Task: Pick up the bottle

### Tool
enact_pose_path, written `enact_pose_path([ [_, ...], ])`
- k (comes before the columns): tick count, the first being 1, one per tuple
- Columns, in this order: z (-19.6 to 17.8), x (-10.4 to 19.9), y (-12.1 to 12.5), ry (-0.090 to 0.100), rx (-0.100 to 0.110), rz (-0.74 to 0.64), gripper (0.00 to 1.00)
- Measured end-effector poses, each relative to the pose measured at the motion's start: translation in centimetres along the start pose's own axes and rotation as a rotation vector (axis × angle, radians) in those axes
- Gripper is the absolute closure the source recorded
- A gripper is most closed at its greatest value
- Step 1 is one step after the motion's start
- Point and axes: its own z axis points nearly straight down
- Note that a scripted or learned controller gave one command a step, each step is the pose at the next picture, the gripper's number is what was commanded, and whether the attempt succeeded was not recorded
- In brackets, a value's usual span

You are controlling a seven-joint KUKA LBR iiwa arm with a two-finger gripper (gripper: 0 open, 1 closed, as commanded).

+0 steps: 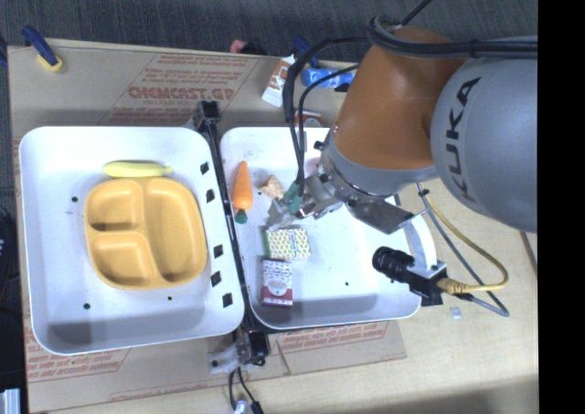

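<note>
My gripper [291, 205] hangs low over the right bin [366, 302], near that bin's left middle. The big grey arm with its orange band [402, 101] covers the bin's upper right part and whatever lies under it. A small green bit [294, 193] shows right at the gripper tip; I cannot tell what it belongs to. Just below the gripper lies a yellow-green checkered packet [288, 243]. An orange carrot [241, 187] lies to the gripper's left, and a small tan piece [271, 186] sits between them.
A red box [277, 282] lies near the right bin's front left. The left bin [46, 248] holds a yellow divided plate [146, 229] and a banana [137, 168]. Black clips run along the divider [219, 211]. Cables trail at the right.
</note>
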Motion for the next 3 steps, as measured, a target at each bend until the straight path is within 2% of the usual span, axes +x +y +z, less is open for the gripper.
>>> enact_pose_path([
  [1,10.8,1.6,0.5,0.002,0.005,-0.106,1.00],
  [2,-0.5,-7.3,-2.7,0.000,0.000,0.078,1.00],
  [3,8.8,-4.4,-1.7,0.002,0.003,-0.088,1.00],
])
